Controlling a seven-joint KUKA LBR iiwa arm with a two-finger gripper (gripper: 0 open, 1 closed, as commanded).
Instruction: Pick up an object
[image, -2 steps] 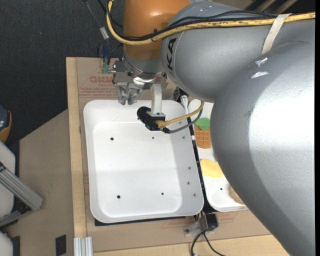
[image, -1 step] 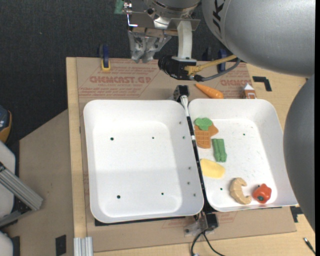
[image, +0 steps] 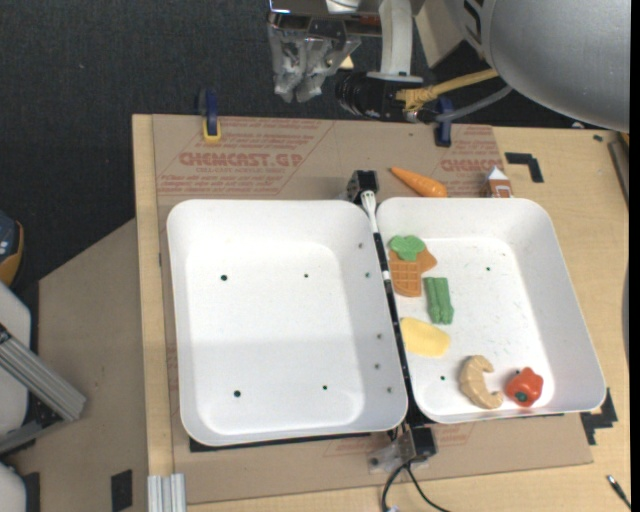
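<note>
The right bin (image: 560, 290) holds several toy foods: a green leafy piece (image: 406, 246), an orange waffle (image: 408, 274), a green block (image: 439, 299), a yellow piece (image: 425, 339), a tan croissant (image: 480, 381) and a red pepper (image: 525, 386). An orange carrot (image: 419, 182) lies on the board behind the bins. My gripper (image: 302, 62) hangs high at the top of the view, far behind the left bin (image: 190, 300), with nothing visible between its fingers.
The bins rest on a brown board (image: 250, 150) held by blue and yellow clamps (image: 210, 115). A small red and white item (image: 497, 183) sits behind the right bin. Grey metal parts (image: 40, 385) stand at the left edge.
</note>
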